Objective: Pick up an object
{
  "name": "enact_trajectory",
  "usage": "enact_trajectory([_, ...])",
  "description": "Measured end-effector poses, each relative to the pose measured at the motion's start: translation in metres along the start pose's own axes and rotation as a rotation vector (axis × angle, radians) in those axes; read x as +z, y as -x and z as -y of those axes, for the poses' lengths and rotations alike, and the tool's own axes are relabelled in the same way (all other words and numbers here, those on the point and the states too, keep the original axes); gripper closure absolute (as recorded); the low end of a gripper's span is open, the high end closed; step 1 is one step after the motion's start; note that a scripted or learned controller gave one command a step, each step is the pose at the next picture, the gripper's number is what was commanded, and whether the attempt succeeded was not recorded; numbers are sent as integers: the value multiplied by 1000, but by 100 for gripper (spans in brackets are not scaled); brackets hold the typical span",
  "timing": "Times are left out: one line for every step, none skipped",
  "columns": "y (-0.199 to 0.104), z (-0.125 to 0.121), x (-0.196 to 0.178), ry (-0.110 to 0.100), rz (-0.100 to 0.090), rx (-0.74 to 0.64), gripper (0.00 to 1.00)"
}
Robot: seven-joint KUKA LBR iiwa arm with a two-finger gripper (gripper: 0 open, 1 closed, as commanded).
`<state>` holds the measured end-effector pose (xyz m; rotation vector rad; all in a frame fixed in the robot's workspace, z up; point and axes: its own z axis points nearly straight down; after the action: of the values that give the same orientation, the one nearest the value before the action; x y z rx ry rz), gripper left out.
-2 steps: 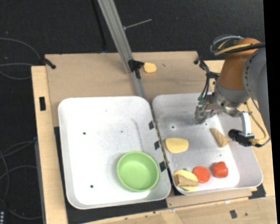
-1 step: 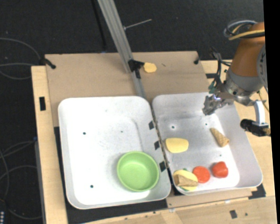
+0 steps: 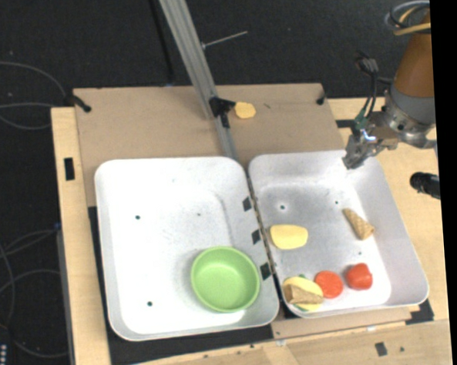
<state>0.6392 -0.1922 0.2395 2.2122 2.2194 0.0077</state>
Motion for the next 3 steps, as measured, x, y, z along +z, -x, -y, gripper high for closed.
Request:
enact_trajectory([1, -1, -22, -4, -2, -1, 100])
enact_trajectory([-50, -9, -30, -5, -3, -4, 100])
enact_trajectory([-105, -6, -19, -9, -2, -3, 100])
